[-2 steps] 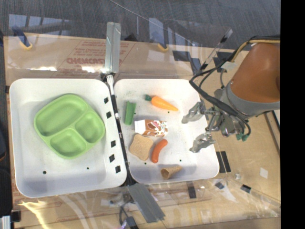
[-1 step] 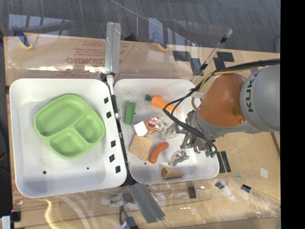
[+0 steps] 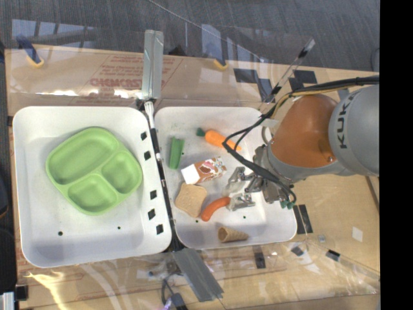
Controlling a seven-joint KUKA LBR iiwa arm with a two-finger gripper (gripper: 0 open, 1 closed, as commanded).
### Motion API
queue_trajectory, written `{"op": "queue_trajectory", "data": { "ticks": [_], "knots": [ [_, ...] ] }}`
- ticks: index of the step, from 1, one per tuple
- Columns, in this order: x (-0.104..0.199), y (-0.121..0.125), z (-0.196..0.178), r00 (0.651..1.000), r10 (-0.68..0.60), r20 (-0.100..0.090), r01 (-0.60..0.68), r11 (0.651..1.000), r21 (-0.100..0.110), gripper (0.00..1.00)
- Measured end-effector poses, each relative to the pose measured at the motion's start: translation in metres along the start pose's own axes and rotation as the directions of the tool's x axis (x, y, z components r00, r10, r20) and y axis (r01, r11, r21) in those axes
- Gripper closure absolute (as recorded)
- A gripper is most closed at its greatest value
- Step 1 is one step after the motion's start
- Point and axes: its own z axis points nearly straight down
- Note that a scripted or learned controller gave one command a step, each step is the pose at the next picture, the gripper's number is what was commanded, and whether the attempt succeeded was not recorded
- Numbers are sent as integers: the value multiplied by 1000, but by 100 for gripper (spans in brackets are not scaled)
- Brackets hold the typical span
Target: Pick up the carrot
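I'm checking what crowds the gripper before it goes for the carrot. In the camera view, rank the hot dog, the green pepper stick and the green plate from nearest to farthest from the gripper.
1. Hot dog: in the right bin, just left of and below the gripper.
2. Green pepper stick: farther left, near the right bin's left wall.
3. Green plate: in the left bin, farthest.

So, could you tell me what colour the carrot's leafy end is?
Green, on the orange carrot; camera view.
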Motion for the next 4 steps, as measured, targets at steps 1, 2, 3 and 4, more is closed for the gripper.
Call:
{"op": "queue_trajectory", "data": {
  "ticks": [1,2,3,4],
  "knots": [
    [-20,-23,-215,996,91,9,-91,996,5,100],
    [-83,-25,-203,984,179,-2,-179,984,0,100],
    [-45,4,-92,951,309,-10,-309,951,0,100],
    [-94,44,-82,917,400,-2,-400,917,0,100]
  ]
}}
